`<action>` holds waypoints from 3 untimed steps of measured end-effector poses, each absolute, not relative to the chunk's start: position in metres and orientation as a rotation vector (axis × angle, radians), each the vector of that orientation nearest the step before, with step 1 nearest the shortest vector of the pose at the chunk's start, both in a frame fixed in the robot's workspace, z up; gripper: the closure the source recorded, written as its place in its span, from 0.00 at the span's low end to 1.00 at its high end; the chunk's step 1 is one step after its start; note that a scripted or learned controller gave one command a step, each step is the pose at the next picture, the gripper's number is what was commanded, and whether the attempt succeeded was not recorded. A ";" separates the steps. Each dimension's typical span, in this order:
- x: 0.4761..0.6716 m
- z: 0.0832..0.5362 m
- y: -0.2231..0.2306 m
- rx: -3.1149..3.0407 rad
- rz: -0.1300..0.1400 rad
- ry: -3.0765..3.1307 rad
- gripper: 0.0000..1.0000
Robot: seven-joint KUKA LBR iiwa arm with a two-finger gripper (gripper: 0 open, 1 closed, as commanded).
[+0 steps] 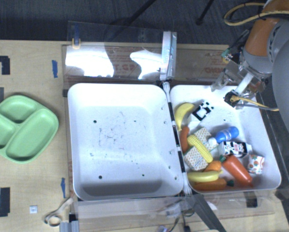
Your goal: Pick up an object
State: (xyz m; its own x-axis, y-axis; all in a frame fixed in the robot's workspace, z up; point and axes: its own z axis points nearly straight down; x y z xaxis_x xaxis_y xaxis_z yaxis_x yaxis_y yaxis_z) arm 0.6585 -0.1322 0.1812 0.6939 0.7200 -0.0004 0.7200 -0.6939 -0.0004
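The right bin (260,120) holds a heap of toy food: a yellow banana (183,112), a black and white block (202,110), a corn cob (200,146), a blue-capped bottle (226,134), a carrot (236,170) and a second banana (203,176). My gripper (224,92) hangs over the bin's back edge, up and right of the black and white block. Its two fingers stand apart with nothing between them.
The left bin (120,139) lies beside the right one, sharing a middle wall. A green divided plate (21,127) rests on the bench at far left. A clear panel (120,57) stands behind the bins. Yellow cable (241,11) loops above the wrist.
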 end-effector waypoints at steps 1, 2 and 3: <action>0.654 0.185 -0.171 -3.027 0.002 -0.838 0.00; 0.623 0.249 -0.151 -3.026 0.000 -0.844 0.00; 0.659 0.212 -0.209 -3.120 0.002 -0.362 0.00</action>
